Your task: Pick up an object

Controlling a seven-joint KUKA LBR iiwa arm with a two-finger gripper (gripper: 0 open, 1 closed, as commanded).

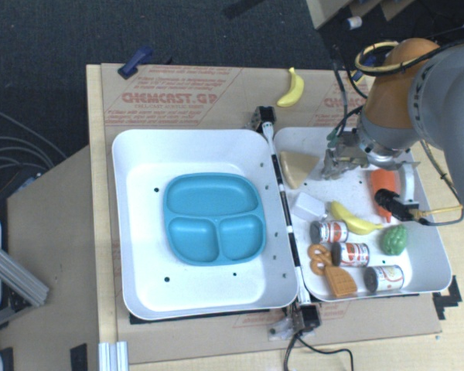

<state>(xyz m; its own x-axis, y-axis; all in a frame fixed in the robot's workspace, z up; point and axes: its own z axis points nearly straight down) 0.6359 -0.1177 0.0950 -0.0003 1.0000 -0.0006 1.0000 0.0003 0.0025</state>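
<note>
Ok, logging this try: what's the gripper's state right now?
Gripper: low in the right bin; open or shut cannot be told.

The grey arm (441, 91) reaches in from the right, orange-banded wrist bent downward, hand (334, 163) pointing down.

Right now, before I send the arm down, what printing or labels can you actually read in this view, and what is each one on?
"CHEMCAST GP", red print on the brown board under the bins, largest line above the left bin.
Smaller red lines beneath that print: too blurred to read.
Faint red print on the board at upper right: unreadable.
Labels on the three small cans in the right bin: too small to read.
</note>
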